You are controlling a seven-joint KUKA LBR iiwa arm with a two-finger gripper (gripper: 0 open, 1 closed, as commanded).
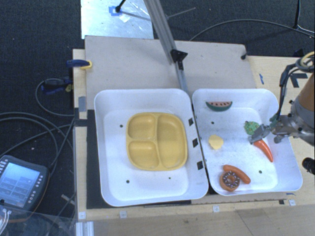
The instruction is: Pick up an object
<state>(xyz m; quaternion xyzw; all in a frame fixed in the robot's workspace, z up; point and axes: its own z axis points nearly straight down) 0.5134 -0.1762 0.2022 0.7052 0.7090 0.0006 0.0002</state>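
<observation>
The right bin [290, 178] holds several toy foods: a watermelon slice [218, 105], a green broccoli piece [251, 127], an orange carrot [266, 150], a pale yellow piece [215, 142], a sausage [237, 173] and a chocolate donut [229, 182]. My gripper [266, 132] reaches in from the right edge and hangs low over the right side of this bin, between the broccoli and the upper end of the carrot. From this angle nothing shows as lifted or held.
The left bin [110, 181] carries a yellow divided plate [157, 140]. A slanted metal pole [162, 26] crosses the board behind the bins. Cables and a teach pendant [19, 181] lie on the floor to the left.
</observation>
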